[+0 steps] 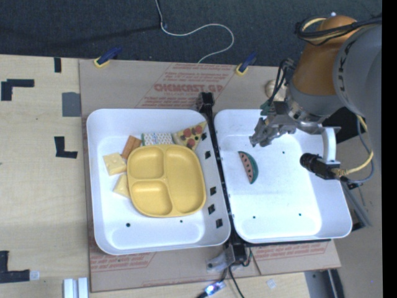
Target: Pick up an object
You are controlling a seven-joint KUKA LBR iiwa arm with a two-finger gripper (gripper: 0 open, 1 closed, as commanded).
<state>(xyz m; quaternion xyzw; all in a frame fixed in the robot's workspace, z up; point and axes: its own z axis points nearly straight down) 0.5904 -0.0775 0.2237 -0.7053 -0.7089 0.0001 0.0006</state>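
Note:
A small watermelon slice (249,166), red with a green rind, lies in the right bin (322,222) near its left wall. My gripper (261,138) hangs over the same bin, up and to the right of the slice and apart from it. Its dark fingers point down and left with nothing between them that I can make out. In the left bin (102,228) sits a yellow divided plate (166,180), with a pizza slice (192,133), a brown cracker (131,146) and pale yellow pieces (115,164) around its upper and left sides.
The grey arm with its orange band (322,48) reaches in from the upper right above the right bin. A black cable and plug (316,164) hang at the bin's right side. A black divider (214,166) runs between the bins. Cardboard lies beneath them.

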